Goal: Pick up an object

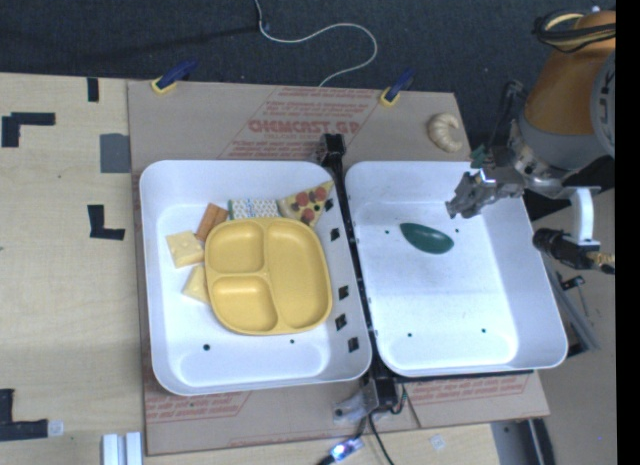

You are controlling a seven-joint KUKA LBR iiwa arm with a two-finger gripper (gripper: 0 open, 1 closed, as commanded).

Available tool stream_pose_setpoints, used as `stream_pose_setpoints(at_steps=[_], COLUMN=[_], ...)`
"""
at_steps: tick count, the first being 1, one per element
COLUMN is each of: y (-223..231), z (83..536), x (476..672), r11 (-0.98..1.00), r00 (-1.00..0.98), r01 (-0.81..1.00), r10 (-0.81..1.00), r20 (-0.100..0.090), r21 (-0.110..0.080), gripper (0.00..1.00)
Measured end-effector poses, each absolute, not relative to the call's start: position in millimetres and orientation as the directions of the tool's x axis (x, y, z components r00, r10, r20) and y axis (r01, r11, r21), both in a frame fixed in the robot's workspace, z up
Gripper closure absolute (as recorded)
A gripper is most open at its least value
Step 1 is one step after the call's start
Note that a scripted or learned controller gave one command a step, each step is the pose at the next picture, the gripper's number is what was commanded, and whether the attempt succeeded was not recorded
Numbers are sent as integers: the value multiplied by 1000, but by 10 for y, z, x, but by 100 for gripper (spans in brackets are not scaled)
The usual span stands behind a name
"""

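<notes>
While jaws [466, 201] hover, green object [428, 238] lies near, apart, lower-left.

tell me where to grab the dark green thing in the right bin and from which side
Grip the dark green object across its narrow width, near the middle, coming straight down from above. It lies flat and alone on the right bin floor, a low oval with its long axis running from upper left to lower right, so the short axis probably fits best. The end effector is just up and right of it.
</notes>
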State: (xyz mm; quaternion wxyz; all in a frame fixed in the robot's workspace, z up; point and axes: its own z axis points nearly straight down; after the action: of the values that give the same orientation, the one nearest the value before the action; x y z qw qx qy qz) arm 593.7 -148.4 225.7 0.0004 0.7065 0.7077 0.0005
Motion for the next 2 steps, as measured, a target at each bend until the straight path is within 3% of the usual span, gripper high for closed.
stream_pose_setpoints(at_steps=[2], y=[-447], z=[2160], x=[5880], r11=[6], r00=[-6], r01=[1000], r10=[1000], r20=[1], r21=[-3], gripper=[100])
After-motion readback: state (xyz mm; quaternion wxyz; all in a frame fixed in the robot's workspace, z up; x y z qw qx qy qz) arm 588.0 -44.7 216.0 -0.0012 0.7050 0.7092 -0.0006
